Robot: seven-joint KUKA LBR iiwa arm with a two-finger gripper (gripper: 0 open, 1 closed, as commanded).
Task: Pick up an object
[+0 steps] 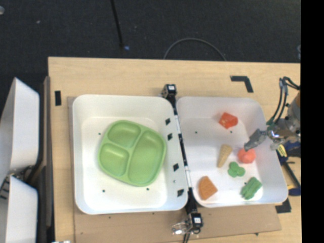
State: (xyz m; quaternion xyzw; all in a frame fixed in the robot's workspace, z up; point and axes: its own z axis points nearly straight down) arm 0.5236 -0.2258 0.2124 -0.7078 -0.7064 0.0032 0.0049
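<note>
Camera view is showing the pick barely under way, with every candidate object lying loose in the right bin (263,116) and nothing lifted. Nearest the camera, along that bin's near edge, an orange wedge (207,188) is resting by the near-left corner and a green block (251,188) is sitting toward the near-right corner, well apart from each other. A little farther in, a small green lumpy piece (235,170) is lying between them, with a tan cone (224,155) just beyond it to the left. The gripper (259,138) is reaching in from the right side and is hanging over a pink-red piece (247,156), its dark tip sitting just at that piece's far edge; whether they are touching is too close to call. As for the fingers, I cannot tell whether they are spread or pressed together, since the tip is reading as one dark shape. Farther back, a red block (228,120) is lying alone near the bin's far side. In the left bin (81,135), a green divided plate (132,153) is sitting untouched in the middle. Both bins are resting on the pale wooden desk (121,75). Judging from this, the approach seems aimed at the pink-red piece, while the closing, the lift and any proof of a secure hold are all left to do.
</note>
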